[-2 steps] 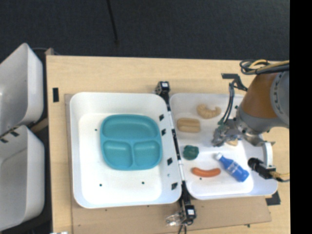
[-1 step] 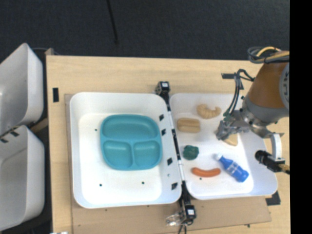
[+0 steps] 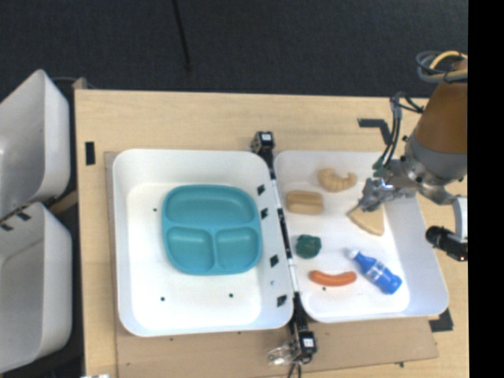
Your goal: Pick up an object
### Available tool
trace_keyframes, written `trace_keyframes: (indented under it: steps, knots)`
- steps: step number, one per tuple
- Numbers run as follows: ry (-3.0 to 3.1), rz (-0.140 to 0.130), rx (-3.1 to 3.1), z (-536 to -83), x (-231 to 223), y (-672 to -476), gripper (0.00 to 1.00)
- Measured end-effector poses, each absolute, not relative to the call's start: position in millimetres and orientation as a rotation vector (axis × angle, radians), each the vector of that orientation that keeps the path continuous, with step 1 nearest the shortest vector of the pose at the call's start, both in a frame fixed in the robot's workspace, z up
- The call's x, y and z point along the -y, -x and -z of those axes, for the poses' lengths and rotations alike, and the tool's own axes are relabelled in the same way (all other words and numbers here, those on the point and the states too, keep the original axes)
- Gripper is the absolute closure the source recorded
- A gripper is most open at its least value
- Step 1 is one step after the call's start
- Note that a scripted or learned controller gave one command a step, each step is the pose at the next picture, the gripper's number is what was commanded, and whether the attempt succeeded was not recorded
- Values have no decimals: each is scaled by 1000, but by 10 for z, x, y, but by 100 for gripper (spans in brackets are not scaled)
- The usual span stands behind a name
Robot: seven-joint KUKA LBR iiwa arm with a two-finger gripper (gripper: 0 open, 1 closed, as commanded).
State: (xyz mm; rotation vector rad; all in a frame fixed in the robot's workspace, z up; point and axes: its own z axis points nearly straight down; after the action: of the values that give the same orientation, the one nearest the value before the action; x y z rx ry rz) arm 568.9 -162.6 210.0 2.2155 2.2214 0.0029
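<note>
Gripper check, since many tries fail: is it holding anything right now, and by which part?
Cannot be told. The gripper sits at the upper edge of the tan wedge in the right bin, but no object shows between its fingers.

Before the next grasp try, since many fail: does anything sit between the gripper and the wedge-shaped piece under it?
Nothing visible does. The gripper hangs right at the upper edge of the tan wedge in the right bin. The blue bottle lies below the wedge, and the curved tan piece lies to the upper left, both apart from it.

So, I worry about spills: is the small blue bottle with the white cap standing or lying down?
Lying down. The blue bottle rests lengthwise on the right white bin's floor.
</note>
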Motion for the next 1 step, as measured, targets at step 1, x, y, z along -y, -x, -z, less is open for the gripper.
trace_keyframes:
  steps: [1]
  knots:
    - [-2213,-5,-2221,-2617,1641,-5702,100]
